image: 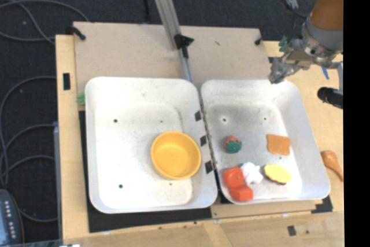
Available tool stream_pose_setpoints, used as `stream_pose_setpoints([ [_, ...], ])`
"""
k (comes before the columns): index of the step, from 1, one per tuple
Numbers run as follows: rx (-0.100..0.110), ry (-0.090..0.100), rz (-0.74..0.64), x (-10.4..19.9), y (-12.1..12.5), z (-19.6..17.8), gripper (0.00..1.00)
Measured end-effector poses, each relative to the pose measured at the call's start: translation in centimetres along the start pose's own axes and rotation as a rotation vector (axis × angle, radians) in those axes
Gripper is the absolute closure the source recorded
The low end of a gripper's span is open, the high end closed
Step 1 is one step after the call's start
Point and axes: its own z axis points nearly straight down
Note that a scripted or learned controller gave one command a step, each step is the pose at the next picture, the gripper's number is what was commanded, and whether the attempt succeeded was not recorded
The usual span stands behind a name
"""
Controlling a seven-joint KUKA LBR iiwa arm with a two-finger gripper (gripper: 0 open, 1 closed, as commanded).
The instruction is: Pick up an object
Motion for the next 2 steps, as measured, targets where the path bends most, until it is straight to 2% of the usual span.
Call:
stream_pose_setpoints([
  [2, 0.009, 0.002, -0.003, 9.7, -5.6, 1.2, 1.00],
])
